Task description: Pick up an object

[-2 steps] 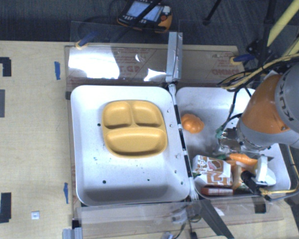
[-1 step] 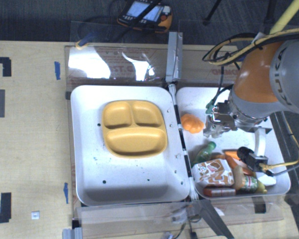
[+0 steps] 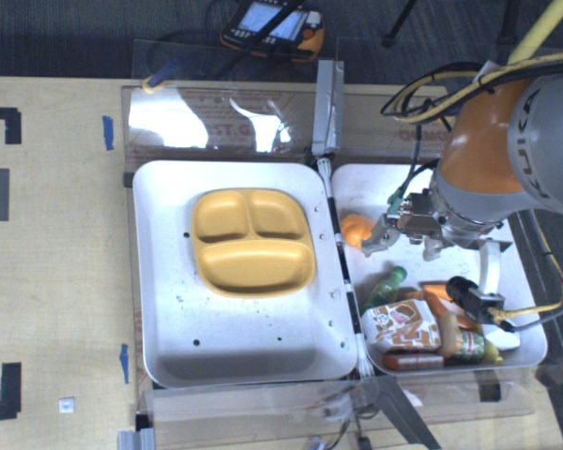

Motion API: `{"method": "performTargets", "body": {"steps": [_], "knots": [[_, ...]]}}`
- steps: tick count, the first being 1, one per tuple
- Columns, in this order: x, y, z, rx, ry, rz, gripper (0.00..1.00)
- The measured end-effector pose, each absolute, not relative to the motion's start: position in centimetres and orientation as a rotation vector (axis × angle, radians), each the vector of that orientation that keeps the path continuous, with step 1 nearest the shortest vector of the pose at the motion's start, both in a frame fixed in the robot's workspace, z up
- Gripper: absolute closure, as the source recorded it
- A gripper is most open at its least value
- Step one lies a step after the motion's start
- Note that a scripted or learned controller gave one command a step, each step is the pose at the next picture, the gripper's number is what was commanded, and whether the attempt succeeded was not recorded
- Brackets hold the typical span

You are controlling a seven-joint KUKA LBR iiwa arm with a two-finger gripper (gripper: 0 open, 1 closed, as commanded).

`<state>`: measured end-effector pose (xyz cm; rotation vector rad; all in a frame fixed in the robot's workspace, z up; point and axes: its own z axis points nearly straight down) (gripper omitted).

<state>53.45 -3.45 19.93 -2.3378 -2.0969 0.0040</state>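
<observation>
Lying nearest the camera, at the lower right of the frame, a white carton with brown print is sitting among a green bottle and other clutter in the right white bin. At centre left, a yellow three-compartment plastic tray is resting in the left white bin. An orange ball is lying at the right bin's left wall. The gripper is hovering just beside it; I cannot tell its spread.

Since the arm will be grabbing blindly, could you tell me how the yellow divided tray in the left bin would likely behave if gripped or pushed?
The yellow divided tray looks like rigid moulded plastic, so probably stiff and light. Its glossy surface may be slippery. Lying flat and wide, it would likely slide, not tip.
</observation>
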Motion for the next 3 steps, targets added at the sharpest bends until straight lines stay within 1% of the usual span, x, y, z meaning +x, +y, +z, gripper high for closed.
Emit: {"method": "performTargets", "body": {"steps": [1, 2, 3], "knots": [[49.6, -7.7, 18.3, -2.256, -2.181, 0.004, 0.00], [53.2, -9.3, 8.7, -2.320, -2.118, -0.003, 0.00], [53.3, -9.5, 9.7, -2.324, -2.118, -0.004, 1.00]]}}
